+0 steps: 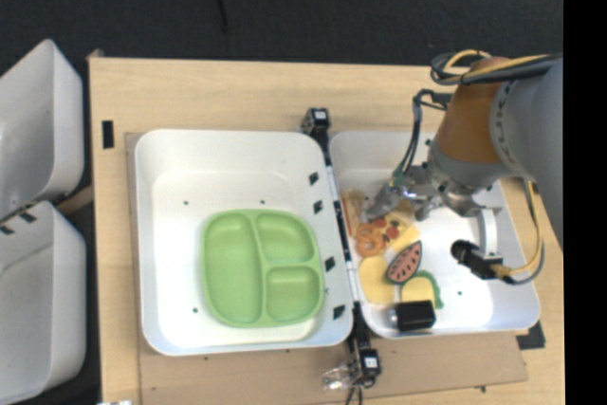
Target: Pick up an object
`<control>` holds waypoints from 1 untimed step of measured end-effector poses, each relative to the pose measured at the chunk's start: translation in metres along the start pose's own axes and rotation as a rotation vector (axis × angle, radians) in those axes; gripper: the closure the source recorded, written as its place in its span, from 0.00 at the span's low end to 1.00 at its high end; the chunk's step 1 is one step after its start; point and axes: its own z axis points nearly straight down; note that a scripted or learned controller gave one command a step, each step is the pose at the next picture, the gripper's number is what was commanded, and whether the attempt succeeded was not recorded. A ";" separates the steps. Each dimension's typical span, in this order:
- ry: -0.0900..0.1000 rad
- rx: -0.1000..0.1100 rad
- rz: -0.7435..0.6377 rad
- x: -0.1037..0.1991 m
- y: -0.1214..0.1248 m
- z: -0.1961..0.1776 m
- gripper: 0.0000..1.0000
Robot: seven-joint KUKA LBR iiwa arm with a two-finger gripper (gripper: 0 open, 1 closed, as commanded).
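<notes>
The right bin (503,299) holds a small heap of toys. A watermelon slice (405,263) lies on a pale yellow flat piece (373,282). Just above it is an orange and red toy (376,232), against the bin's left wall. A black block (414,316) sits at the front edge, with a green curved piece (432,285) beside it. My gripper (389,202) hangs low over the upper left part of this bin, right above the orange and red toy. Nothing can be seen held in it.
The left bin (171,166) holds a green divided plate (261,266) in its front half. A black-clipped divider (332,223) runs between the bins. The arm (484,128) crosses the right bin's back right corner. White containers (33,128) stand off the bench's left side.
</notes>
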 end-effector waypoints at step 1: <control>0.000 -0.004 0.007 -0.001 0.001 -0.012 1.00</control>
